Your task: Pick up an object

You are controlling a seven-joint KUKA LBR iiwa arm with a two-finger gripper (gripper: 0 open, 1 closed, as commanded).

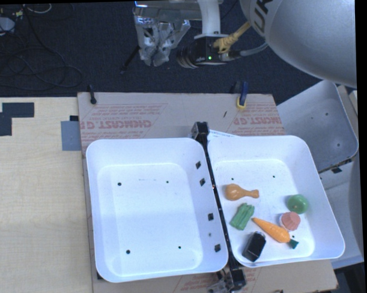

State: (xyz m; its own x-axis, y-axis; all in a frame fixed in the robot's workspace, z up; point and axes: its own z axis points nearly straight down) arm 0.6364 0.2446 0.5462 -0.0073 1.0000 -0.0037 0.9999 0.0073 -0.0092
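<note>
The black block lies nearest us, at the right bin's front rim; we judge it light and stiff, best pinched across its short sides. A carrot nearly touches it, crowding one side; a green piece sits near. The gripper hangs well above; its opening we cannot tell.

Two shallow white plastic bins are set side by side on a brown cardboard sheet. In the right bin, six items are grouped in the near half: an orange toy drumstick farthest back; a green ridged block just before it; an orange toy carrot to its right; a black rectangular block nearest the front rim; a pink round piece touching the carrot; a green round toy behind it. The left bin is beside.
</note>
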